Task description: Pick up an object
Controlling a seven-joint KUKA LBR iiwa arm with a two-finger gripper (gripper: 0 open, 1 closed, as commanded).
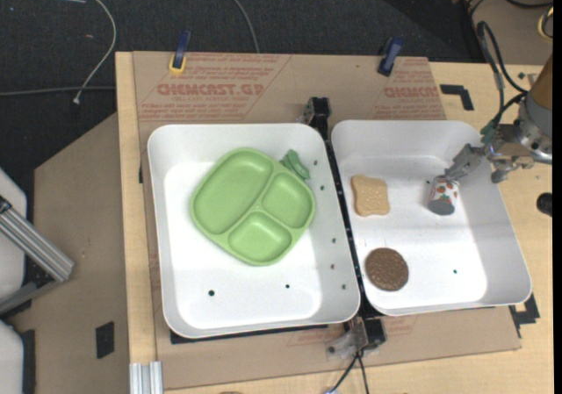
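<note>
Claw [457,175] reaches in over the right bin [492,269], tips just above a small grey object [443,197] on the bin floor; can't tell its state from here. Left of it lies a bread slice [371,196], below-left a brown cookie [386,268]. Far left, the other bin [176,278] holds a green divided plate [253,206].
</note>
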